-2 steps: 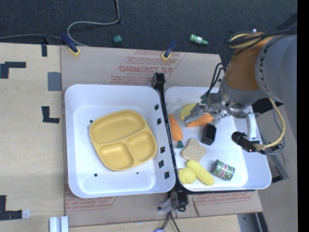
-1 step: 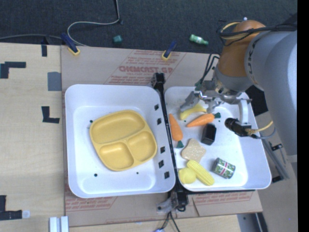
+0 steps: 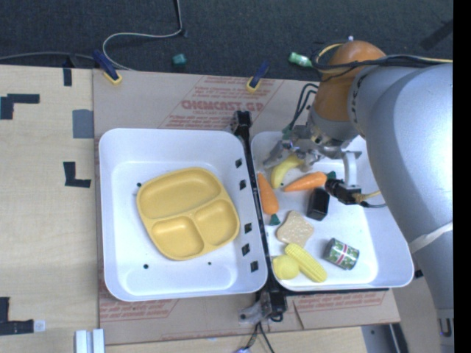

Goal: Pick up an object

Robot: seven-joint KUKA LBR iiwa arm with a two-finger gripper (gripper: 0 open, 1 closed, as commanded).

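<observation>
The gripper (image 3: 294, 153) sits low in the right white plastic bin (image 3: 383, 259), right over the curved yellow plastic banana (image 3: 283, 171). Can't tell its state honestly. The orange plastic carrot (image 3: 305, 182) touches the banana, so the grab could easily nudge both or slip off.

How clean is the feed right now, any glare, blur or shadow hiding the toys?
Camera view: even lighting and soft shadows; the yellow tray and green can are sharp; the large grey arm is close and soft-focused, covering the right bin's far corner; the hand is dim, in the arm's shade.
</observation>
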